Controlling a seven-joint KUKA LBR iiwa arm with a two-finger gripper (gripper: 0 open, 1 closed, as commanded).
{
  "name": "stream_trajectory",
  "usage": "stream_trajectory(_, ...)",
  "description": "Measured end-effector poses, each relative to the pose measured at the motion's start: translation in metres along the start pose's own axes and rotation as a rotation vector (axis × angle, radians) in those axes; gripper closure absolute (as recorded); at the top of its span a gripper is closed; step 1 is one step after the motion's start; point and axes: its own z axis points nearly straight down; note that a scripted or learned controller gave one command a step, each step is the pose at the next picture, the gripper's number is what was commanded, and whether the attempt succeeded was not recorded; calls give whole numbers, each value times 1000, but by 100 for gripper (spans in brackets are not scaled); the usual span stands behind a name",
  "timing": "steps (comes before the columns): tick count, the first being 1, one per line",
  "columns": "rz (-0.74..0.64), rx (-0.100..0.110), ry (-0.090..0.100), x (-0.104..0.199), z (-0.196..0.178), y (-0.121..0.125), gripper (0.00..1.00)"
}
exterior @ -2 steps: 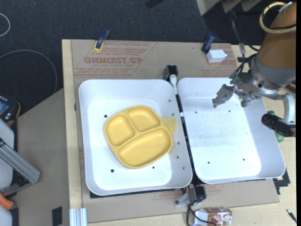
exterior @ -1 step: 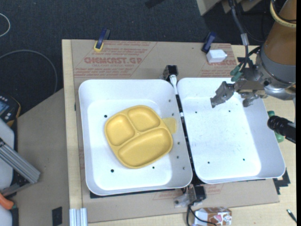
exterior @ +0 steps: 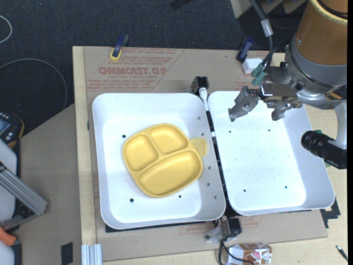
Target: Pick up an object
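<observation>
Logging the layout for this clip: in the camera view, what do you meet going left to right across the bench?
Left white bin → yellow divided plate lying in it → black clip at the seam between the bins → gripper over the right white bin.

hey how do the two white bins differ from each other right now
The left bin holds a yellow divided plate; the right bin shows just its speckled white floor. The gripper hangs over the right bin's far end, while nothing hangs over the left bin. The left bin looks squarer in this view, the right bin narrower. Both are shallow, white, round-cornered, and sit side by side on the bench.
</observation>
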Motion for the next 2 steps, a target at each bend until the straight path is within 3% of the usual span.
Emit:
stream_trajectory(1,9,6,-4,-5,-6,1,100)
stream_trajectory(2,2,7,-1,74,-23,1,100)
